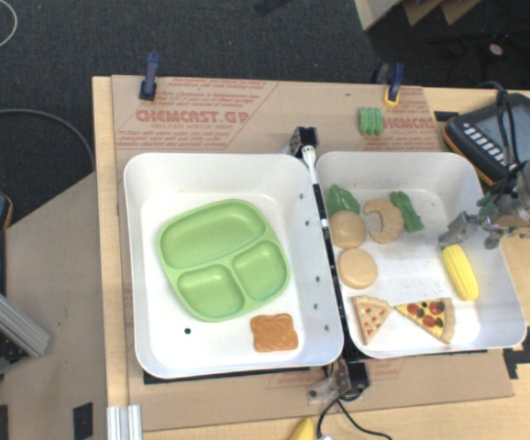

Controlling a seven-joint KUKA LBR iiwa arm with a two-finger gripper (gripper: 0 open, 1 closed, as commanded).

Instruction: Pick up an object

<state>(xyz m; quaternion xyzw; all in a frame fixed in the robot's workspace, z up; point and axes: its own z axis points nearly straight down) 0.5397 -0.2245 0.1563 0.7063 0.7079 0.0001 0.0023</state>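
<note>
bench (109,246): cardboard-topped, w/ printed lettering along far edge; carries two white bins side by side.
left bin (141,273): holds green divided tray (224,259) in mid, orange-brown waffle-like piece (274,333) by near edge.
right bin (494,324): holds the toy food, all candidates for the pick.
arm: comes in from right edge of right bin, low over its right wall.
end effector (462,230): grey, just inside right wall, tip right above far end of corn cob; can't tell if spread or pressed together, nothing visibly pinched.
corn cob (460,273): yellow, lies lengthwise along right side of right bin, closest item to end effector.
pizza slices (427,317): two, near edge of right bin, points facing each other.
round buns (357,269): two tan discs by left wall of right bin.
croissant (383,218): far-centre, green veg pieces (342,198) either side.
green piece (370,121): off on bench beyond far edge of right bin.
step: approach, pre-grasp; likely target = corn cob, not yet lifted.
next move: prob. drop down onto cob, straddle it across its narrow width, close, lift straight; round smooth body may roll or slip out.
</note>
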